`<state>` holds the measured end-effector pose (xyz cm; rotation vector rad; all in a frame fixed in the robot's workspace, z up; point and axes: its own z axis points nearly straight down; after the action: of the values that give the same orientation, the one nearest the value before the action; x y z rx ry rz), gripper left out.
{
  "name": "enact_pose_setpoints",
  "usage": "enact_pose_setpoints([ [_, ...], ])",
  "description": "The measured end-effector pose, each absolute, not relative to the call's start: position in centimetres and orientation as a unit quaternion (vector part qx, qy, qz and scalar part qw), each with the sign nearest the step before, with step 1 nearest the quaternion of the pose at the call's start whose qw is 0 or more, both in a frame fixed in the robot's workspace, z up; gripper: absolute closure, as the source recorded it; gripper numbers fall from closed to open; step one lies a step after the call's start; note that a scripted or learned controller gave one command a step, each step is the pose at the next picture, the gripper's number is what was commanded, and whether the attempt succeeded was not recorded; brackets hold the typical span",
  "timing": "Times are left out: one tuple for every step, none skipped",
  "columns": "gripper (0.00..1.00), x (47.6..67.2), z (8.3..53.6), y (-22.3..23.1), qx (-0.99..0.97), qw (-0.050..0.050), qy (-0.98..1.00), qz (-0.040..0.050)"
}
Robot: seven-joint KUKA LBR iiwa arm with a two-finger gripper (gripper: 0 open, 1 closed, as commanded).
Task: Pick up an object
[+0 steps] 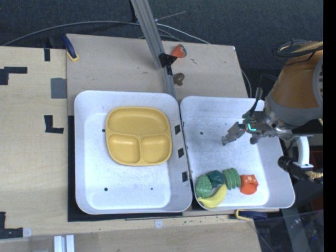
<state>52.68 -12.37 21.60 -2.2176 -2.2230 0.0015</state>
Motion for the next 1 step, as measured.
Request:
enact_pose_setpoints([
  [0.0,52.23,17.19,-12.43,-0.707,0.003,-0.707,0.0022],
])
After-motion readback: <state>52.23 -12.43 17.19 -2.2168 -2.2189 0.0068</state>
